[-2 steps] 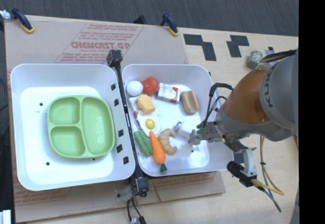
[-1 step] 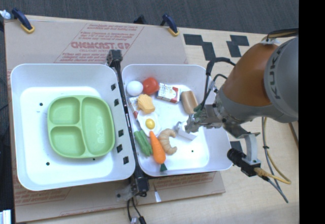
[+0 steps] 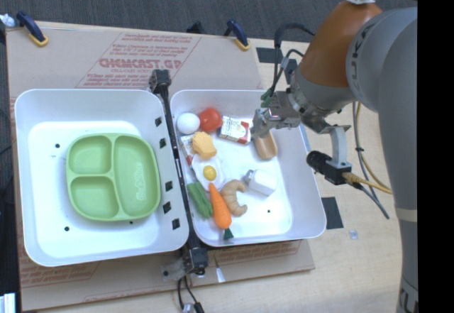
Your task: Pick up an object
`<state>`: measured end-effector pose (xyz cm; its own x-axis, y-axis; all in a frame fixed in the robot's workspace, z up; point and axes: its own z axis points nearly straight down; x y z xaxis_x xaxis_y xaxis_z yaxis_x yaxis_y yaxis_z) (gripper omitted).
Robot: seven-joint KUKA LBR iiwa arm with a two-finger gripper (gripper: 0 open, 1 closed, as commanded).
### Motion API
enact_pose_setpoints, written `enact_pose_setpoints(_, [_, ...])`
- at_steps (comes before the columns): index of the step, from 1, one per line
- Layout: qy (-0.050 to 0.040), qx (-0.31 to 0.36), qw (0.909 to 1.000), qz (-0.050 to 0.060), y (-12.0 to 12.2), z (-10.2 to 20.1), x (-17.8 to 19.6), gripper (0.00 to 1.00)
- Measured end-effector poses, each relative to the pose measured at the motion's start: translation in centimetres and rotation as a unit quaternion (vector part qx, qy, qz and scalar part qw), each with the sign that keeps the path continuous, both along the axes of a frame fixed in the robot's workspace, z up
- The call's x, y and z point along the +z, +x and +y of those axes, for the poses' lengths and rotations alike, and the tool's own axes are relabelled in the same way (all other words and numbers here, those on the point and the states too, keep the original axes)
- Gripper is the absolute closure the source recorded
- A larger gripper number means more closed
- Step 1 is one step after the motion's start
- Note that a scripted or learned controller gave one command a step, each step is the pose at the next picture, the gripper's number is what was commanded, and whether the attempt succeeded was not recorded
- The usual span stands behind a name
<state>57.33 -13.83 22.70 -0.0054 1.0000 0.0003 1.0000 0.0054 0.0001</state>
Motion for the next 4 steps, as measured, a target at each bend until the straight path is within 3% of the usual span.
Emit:
enact_pose_setpoints(1, [-0.0007, -0.001, 1.0, 0.001, 3.3, -4.0, -4.5, 1.0])
enact_pose_setpoints(2, [-0.0005, 0.0, 1.0, 0.0, 3.3, -4.0, -4.4, 0.0])
enact_pose_setpoints(3, [0.0002, 0.0, 1.0, 0.002, -1.3, -5.2, -13.6, 0.0])
enact_pose_setpoints(4, [0.0005, 0.002, 1.0, 0.002, -1.2, -5.1, -12.5, 1.0])
